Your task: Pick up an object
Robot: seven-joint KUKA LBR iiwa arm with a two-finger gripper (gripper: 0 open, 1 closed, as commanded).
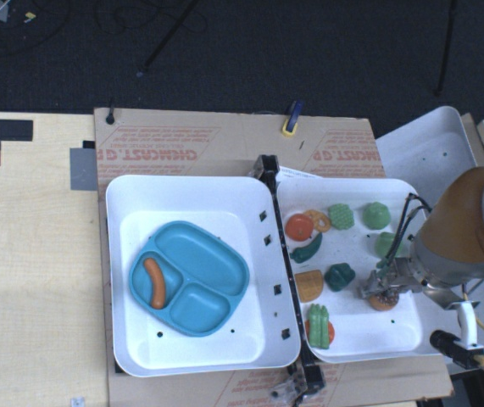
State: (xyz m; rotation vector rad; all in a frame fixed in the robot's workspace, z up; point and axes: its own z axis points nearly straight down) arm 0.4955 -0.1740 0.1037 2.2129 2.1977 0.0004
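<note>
Hand low in the right bin [411,337], over a small brown piece

My hand [383,288] sits on the brown piece [385,302] at four o'clock in the bin — I cannot tell its opening. I'd centre squarely on it, clear of the dark green piece [339,275] at nine o'clock, before lifting.

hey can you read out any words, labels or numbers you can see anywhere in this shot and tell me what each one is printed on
Red lettering on the cardboard sheet behind the left bin: printed upside down and too blurred to read with confidence.
A second red print on the same cardboard, behind the right bin: also upside down, too blurred to read.
Faint red print on the cardboard at the front edge, below the bins: too small to read.
No readable text on the blue tray, the toy food or the arm.
</note>
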